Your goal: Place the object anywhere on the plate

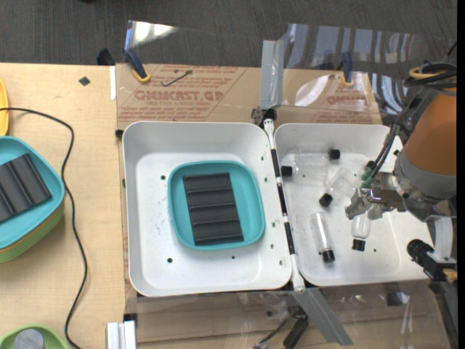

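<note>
A teal plate [216, 204] with a dark ridged insert lies in the middle of the left bin [145, 195]. Several clear vials with black caps lie in the right bin [385, 260]: one [320, 235] near the centre, one [359, 230] just right of it, one [333, 189] above them, and more [309, 164] at the back. My gripper [363, 203] hangs low over the right bin, directly above the vial with its cap pointing to the front. The gripper's metal body hides how it meets that vial.
The grey arm with its orange band [436, 140] covers the right bin's right side. A stack of teal plates [25, 195] sits on the wooden bench at far left, with a black cable [73, 195] looping beside it. Cardboard [189, 93] lies behind the bins.
</note>
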Robot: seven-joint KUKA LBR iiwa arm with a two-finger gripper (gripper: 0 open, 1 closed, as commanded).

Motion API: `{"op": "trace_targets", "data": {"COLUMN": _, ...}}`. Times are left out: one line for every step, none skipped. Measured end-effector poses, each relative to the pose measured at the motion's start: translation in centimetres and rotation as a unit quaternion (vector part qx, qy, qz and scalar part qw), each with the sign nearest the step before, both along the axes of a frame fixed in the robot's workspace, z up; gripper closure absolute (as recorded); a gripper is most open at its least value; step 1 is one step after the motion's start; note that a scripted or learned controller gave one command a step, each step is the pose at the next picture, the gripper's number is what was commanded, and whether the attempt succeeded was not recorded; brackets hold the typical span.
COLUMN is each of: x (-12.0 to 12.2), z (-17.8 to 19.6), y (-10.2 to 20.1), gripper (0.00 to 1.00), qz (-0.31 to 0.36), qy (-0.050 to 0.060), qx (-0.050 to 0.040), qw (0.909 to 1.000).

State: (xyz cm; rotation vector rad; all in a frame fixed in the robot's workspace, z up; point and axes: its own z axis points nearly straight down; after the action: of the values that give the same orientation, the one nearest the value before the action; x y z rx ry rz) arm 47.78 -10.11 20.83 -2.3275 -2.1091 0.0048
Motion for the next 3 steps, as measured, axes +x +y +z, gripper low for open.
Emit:
{"op": "trace_targets", "data": {"x": 0.0, "z": 0.0, "y": 0.0, "gripper": 0.00, "qz": 0.000, "qy": 0.000, "qx": 0.0001, "qw": 1.0000}}
{"op": "trace_targets", "data": {"x": 0.1, "z": 14.2, "y": 2.7, "gripper": 0.00, "qz": -0.026, "qy": 0.000, "qx": -0.0008, "qw": 0.9997}}
{"op": "trace_targets", "data": {"x": 5.9, "z": 21.7, "y": -3.2, "gripper": 0.00, "qz": -0.053, "qy": 0.001, "qx": -0.0007, "qw": 0.9986}}
